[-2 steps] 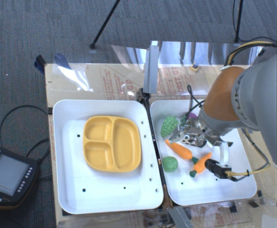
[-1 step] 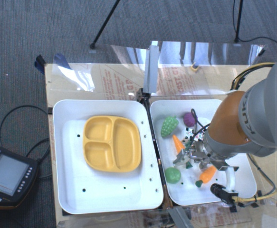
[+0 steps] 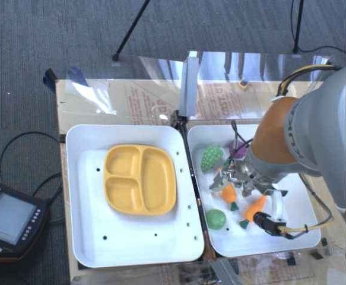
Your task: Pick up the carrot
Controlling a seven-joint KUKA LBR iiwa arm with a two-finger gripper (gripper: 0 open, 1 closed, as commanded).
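hovering low in the right bin (image 3: 306, 203), jaws (image 3: 239, 181) state cannot tell. two carrots: one (image 3: 228, 193) at their 7 o'clock, another (image 3: 254, 209) at 5 o'clock. risk: closing between them, or nudging the green ball (image 3: 215, 218).

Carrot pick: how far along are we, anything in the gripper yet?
Done: the arm is down in the right bin, gripper low among the toys. In hand: nothing shows between its fingers. An orange carrot lies just below it, another nearby. Left: grasping and lifting one.
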